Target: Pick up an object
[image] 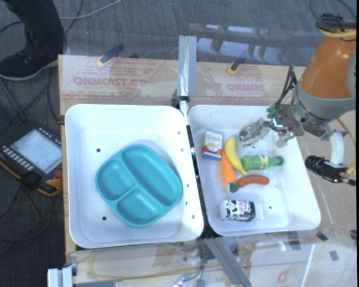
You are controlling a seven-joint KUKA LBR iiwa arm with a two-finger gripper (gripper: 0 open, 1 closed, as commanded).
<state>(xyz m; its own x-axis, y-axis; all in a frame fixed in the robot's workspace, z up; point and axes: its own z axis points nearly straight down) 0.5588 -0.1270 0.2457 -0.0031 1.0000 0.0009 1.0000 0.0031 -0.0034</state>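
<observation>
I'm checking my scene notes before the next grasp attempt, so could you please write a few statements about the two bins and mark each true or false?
1. The teal divided plate lies in the left bin. True.
2. The banana lies in the left bin. False: it is in the right bin, beside the carrot.
3. The claw is above the right bin. True.
4. The green bottle stands upright. False: it lies on its side.
5. The black-and-white carton lies nearer the front edge than the sausage. True.
</observation>
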